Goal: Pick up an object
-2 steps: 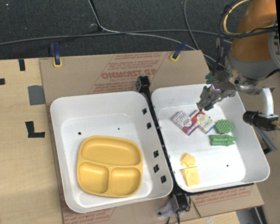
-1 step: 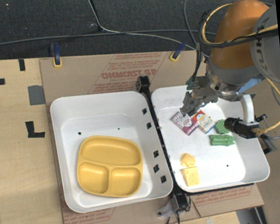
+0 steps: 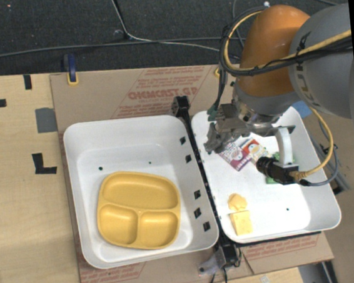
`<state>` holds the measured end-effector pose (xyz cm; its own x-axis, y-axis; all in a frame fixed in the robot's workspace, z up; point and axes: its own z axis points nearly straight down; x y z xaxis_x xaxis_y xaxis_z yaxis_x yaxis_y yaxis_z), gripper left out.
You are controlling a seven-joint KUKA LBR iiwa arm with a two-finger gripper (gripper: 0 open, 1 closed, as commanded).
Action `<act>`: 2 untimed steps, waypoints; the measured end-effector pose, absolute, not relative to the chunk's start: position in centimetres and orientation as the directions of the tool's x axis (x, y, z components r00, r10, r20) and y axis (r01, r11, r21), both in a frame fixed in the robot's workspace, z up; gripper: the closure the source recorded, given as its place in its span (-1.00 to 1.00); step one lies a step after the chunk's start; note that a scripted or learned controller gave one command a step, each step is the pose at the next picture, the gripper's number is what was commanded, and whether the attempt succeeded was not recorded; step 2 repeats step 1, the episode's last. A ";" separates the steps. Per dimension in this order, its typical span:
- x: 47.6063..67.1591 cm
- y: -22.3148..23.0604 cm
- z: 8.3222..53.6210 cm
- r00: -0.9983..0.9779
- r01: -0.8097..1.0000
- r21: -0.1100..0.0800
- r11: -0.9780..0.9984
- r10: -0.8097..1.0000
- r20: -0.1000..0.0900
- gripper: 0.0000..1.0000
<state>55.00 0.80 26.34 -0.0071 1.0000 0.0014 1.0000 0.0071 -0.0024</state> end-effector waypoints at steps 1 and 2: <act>53.0 6.1 25.9 -0.007 1.000 -0.004 0.007 1.000 0.001 1.00; 53.0 6.1 25.9 -0.007 1.000 -0.004 0.007 1.000 0.001 1.00</act>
